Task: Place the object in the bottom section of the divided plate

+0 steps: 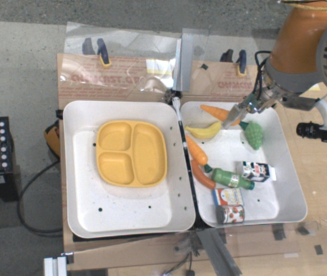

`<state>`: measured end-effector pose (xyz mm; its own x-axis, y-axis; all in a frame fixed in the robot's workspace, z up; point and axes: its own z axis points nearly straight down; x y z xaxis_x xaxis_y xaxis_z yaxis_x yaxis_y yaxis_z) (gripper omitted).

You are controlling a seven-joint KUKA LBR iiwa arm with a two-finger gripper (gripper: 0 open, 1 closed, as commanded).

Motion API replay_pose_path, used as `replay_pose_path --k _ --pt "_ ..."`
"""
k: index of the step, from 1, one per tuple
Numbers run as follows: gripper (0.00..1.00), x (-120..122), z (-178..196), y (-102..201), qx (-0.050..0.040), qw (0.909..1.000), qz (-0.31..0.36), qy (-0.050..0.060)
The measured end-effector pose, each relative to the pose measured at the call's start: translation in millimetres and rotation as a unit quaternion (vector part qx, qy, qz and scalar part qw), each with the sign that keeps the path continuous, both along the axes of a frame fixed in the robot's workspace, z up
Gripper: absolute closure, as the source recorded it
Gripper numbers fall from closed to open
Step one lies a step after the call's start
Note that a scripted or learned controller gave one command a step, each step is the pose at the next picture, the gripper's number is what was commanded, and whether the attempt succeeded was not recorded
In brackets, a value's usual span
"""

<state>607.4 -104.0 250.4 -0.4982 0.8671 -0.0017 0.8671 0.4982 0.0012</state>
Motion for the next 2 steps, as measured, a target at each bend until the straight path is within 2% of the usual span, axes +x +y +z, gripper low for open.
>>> replay_pose_path --k 1,2 --pt "1.0 -6.7 -58.5 66.2 0.0003 0.9992 -0.039 0.001" --pt "1.0 -0.9 -58.0 124.6 -0.0003 0.9971 0.076 0.001"
